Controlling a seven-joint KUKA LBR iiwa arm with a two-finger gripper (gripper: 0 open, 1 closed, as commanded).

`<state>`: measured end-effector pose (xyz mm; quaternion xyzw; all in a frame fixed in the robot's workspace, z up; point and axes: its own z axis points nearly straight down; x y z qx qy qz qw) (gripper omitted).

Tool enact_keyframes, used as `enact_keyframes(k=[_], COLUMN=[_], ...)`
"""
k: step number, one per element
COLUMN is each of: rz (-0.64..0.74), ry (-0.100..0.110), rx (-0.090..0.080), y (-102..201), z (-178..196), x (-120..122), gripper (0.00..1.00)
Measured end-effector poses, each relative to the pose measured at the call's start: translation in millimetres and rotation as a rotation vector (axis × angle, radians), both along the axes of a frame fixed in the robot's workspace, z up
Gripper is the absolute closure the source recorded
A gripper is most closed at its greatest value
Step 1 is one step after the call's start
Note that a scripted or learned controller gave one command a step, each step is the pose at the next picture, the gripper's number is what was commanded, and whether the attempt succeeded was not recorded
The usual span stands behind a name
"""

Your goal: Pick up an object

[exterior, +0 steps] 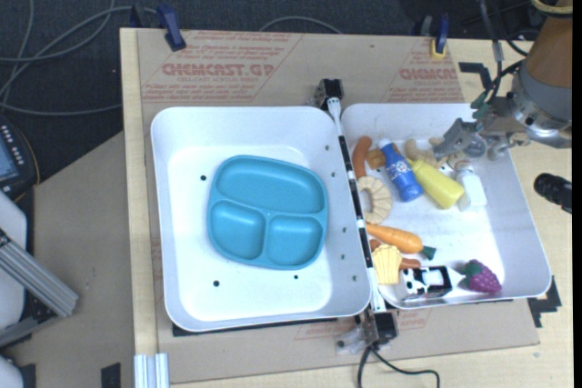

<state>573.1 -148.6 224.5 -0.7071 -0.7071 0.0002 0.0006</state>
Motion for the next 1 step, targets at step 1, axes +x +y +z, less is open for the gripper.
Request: enact_keyframes(k=[1], rz=[0.002], ry=[0.009], rx=[0.003], y=[18.7], z=[-146.9], x=[5.9], gripper=[0.0])
